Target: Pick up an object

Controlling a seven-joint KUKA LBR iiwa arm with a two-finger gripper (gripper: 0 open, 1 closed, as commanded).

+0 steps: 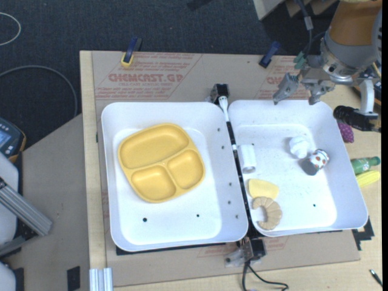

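The camera view is showing the candidates lying in the right bin: a white cylinder beside the divider, a yellow wedge-shaped piece touching a tan croissant-like toy near the front rim, and farther right a white lump just beside a small grey-and-white toy with an orange spot. None of them is being touched. The left bin is carrying a yellow divided tray, lying flat and apart from the walls.

The gripper is hanging above the far rim of the right bin, well apart from every object, with its jaws standing apart and nothing between them. The grey arm with its orange band is reaching in from the right.

To my eye the arm is sitting at the approach step, with no pick begun. The next move is calling for travel toward the front of the bin and down over one piece. The white lump looks closest, though its neighbour is crowding it; the cylinder is lying more in the open, but close to the wall.

Outside the bin on the surface, a green-and-yellow item and a purple one are lying at the right.
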